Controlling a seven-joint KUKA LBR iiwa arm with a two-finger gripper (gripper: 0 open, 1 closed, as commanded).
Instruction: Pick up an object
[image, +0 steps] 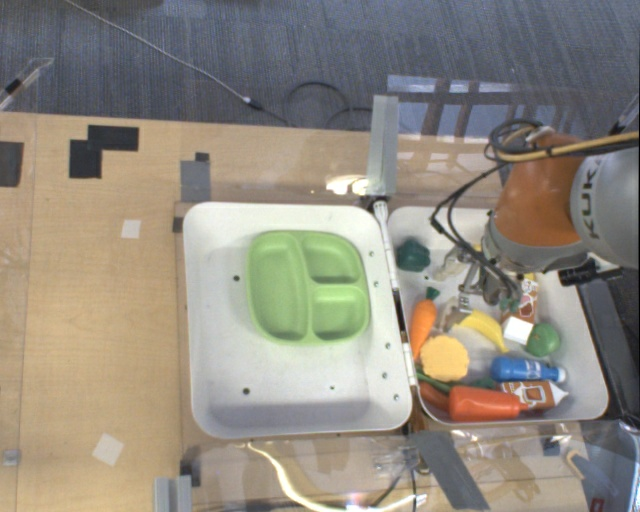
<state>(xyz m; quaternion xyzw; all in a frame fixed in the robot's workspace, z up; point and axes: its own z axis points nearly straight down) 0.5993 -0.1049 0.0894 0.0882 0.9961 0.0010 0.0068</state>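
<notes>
While the arm (545, 205) hangs over the right bin (596, 395), we record the gripper (478, 290) low among the toy foods, its tips just above the banana (482, 328). We cannot tell whether the tool is apart or together, as the wrist and cabling mask it, and we see nothing clamped in it.

The banana lies near the middle of the right bin, just beside the carrot (423, 324) on its left and the yellow round piece (444, 357) below it, with a white cube (517, 330) and a green ball (544, 339) close on its right. We judge it the nearest candidate, sitting directly beneath and slightly forward of the tool.

We judge the banana to be light, rigid moulded plastic, smooth and somewhat slippery, not fragile. A hold across its narrow mid-section seems soundest, since the tapered ends would likely slide out. Crowding by neighbours may obstruct a clean closure.

The left bin (220, 300) bears a green divided plate (306, 286), well apart from the tool.
</notes>
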